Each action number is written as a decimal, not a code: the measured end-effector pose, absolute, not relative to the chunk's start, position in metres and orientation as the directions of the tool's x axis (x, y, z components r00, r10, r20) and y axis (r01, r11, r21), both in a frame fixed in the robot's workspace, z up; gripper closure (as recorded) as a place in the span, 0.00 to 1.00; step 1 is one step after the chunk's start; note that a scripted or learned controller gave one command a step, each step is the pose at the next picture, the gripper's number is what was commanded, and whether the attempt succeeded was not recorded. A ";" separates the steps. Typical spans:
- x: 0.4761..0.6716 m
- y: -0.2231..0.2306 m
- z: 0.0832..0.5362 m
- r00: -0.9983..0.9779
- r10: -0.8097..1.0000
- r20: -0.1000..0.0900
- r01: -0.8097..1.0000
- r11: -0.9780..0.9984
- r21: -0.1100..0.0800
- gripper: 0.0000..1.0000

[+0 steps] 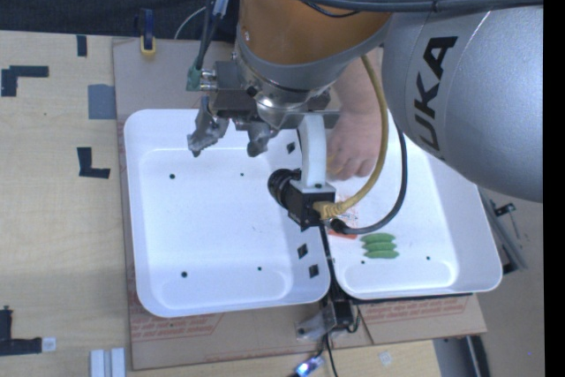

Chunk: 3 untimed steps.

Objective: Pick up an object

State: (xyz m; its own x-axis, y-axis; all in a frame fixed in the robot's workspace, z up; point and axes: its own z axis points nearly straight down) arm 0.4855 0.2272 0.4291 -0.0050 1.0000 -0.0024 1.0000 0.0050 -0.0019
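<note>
Above the left bin (177, 278), the gripper (228, 140) hangs with fingers spread, pinching nothing. A green pea pod (380, 246) lies in the right bin (459, 278), toward four o'clock from the gripper, its length running three-to-nine.

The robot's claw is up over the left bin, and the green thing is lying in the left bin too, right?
Not quite. The claw is over the left bin, but the green thing is lying in the right bin, near its front edge. The camera view shows it on the other side of the divide between the two bins, well apart from the claw.
</note>
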 end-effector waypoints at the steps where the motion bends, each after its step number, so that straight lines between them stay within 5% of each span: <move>1: 0.483 0.233 0.405 -0.002 1.000 -0.003 1.000 0.002 -0.004 1.00; 2: 0.525 0.226 0.237 0.001 1.000 -0.007 1.000 -0.001 -0.012 1.00; 3: 0.481 0.155 0.238 0.006 1.000 -0.004 1.000 -0.006 -0.008 1.00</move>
